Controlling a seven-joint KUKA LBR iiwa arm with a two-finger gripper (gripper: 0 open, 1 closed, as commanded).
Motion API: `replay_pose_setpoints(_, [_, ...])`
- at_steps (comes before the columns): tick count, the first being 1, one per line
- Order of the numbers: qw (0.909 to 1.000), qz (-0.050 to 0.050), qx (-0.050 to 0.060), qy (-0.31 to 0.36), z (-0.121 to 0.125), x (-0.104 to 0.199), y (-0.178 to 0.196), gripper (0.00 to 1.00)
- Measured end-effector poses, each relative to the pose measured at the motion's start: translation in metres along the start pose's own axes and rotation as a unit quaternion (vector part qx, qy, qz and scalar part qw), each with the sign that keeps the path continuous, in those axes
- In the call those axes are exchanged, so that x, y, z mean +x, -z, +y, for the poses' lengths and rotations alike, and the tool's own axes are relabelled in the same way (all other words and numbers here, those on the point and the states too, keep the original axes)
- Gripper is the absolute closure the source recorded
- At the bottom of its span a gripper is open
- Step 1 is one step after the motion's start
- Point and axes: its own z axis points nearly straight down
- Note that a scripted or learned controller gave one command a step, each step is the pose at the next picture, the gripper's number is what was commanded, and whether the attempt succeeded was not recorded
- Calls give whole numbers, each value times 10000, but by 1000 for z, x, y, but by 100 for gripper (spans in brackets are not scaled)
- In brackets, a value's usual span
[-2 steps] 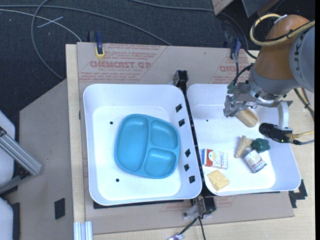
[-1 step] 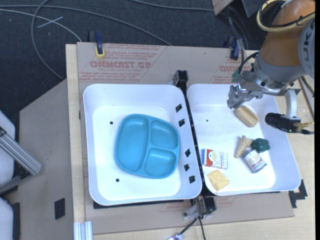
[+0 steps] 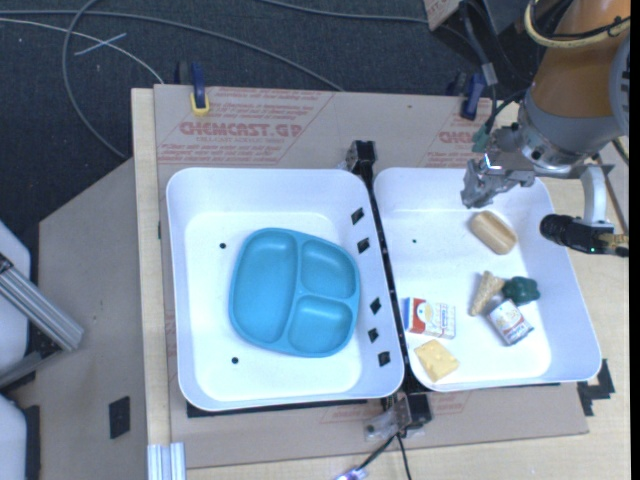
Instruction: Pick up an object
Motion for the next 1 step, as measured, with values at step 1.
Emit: replay_pose_setpoints(1, [10000,17,37,26,1,55,-15,100])
